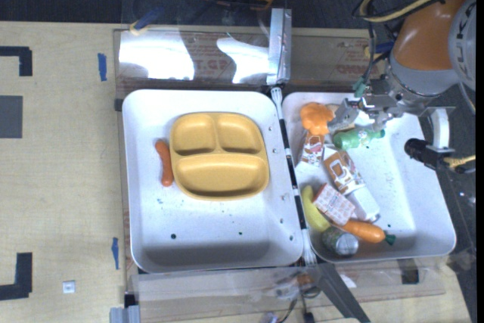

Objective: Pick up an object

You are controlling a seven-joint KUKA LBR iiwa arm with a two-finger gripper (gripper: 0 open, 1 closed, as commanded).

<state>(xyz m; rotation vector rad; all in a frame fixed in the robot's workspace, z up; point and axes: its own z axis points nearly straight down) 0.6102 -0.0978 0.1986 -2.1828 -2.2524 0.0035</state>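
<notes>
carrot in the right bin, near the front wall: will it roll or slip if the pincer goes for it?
The carrot looks tapered and round, so a push would probably swing it in an arc. Its glossy skin suggests a rigid, slippery plastic toy. It leans on a packet, so it may shift when touched.

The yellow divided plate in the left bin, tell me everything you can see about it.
The yellow divided plate looks like matte moulded plastic, a rounded rectangle with three compartments: two smaller ones at the far side, one wide one nearer the camera. It lies flat and upright in the upper middle of the left white bin, with nothing visible in its compartments. An orange sausage-shaped toy lies right beside its left edge; contact cannot be told.
</notes>
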